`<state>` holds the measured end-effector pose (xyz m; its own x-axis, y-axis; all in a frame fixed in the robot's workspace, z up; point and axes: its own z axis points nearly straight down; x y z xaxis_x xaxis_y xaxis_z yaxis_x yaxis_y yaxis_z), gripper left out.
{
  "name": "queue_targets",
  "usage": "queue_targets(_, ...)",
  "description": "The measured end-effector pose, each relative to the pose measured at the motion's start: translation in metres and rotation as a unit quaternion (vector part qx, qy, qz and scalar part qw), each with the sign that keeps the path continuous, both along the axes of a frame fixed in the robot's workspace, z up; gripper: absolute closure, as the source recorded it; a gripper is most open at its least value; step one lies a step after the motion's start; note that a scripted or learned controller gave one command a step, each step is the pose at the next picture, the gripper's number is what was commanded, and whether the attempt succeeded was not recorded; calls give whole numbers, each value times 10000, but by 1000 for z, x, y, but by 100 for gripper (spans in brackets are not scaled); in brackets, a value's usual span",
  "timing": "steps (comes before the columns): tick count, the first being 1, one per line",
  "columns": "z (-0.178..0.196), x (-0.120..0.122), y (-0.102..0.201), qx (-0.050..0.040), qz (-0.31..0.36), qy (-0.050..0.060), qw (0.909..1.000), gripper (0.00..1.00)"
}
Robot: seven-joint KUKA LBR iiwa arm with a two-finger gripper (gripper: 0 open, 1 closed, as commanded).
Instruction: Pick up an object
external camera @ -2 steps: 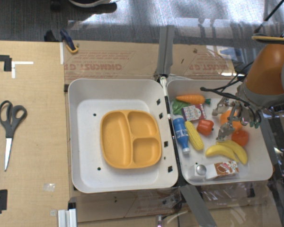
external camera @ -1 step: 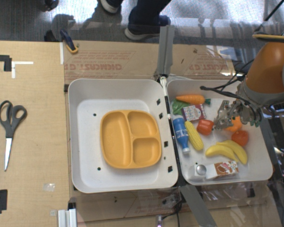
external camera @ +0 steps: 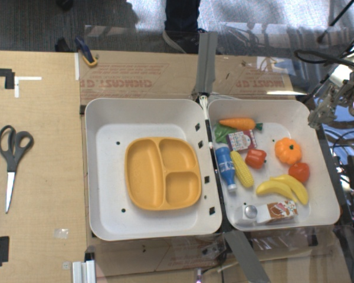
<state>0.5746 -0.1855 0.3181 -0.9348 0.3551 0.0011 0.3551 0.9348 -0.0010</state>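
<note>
The right bin (external camera: 327,175) holds toy food: a carrot (external camera: 237,123), a small pink carton (external camera: 242,140), a blue bottle (external camera: 225,167), a corn cob (external camera: 242,168), a red pepper (external camera: 255,158), an orange pumpkin (external camera: 288,151), a tomato (external camera: 299,171), bananas (external camera: 283,187), a brown carton (external camera: 280,211) and a silver can (external camera: 249,211). My gripper (external camera: 320,114) hangs at the bin's far right rim, above and right of the pumpkin, and touches none of the objects.
The left bin (external camera: 100,158) holds a yellow divided plate (external camera: 163,173). Scissors (external camera: 12,152) lie on the wooden bench at the left. Cardboard lies behind the bins, with a blue and yellow clip (external camera: 85,52) on it. Cables crowd the right edge.
</note>
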Motion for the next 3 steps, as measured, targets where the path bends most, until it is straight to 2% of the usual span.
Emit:
queue_targets(1, 119, 43, -37, 0, 165, -6, 9999, 100)
queue_targets(2, 170, 64, -36, 5, 1051, -4, 9945, 100)
queue_targets(3, 167, -21, -37, 14, 2282, 3, 9736, 100)
